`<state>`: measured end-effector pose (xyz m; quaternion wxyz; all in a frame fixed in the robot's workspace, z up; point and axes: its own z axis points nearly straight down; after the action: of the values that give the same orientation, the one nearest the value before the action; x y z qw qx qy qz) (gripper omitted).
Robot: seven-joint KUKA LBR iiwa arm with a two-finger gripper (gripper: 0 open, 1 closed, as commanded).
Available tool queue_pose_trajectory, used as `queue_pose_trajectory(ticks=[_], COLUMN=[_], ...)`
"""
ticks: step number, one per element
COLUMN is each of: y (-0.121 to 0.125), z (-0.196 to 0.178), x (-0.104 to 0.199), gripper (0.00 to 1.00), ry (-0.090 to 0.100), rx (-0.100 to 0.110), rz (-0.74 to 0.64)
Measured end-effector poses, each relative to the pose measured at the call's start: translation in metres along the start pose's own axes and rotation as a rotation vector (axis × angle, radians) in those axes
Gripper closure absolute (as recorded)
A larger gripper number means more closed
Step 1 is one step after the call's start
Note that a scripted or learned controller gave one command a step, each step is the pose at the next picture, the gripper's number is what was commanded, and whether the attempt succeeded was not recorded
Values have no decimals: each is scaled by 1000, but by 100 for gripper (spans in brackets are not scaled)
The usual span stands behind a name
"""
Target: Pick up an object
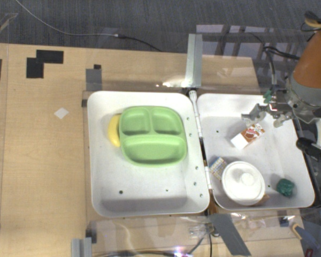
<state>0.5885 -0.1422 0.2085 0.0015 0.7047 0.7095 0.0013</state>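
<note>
Hand [265, 113] hangs open over the right bin [305, 165], fingers spread, gripping nothing. Small red-and-white carton [249, 135] lies just below it; white bowl [244, 181] and green block [285, 187] sit nearer the front.

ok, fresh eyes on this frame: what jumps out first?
The green tray in the left bin, bright against the white, with a yellow piece peeking out at its left edge. Next, the arm's orange band at the right, with the gripper over the right bin just above a small carton. A white lidded bowl sits at that bin's front.
</note>
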Motion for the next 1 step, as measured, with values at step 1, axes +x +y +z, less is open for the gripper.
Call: queue_pose_trajectory(ticks=[1], y=[0], z=[86], x=[12], gripper=[0], ry=[-4], rx=[-20], rz=[55])
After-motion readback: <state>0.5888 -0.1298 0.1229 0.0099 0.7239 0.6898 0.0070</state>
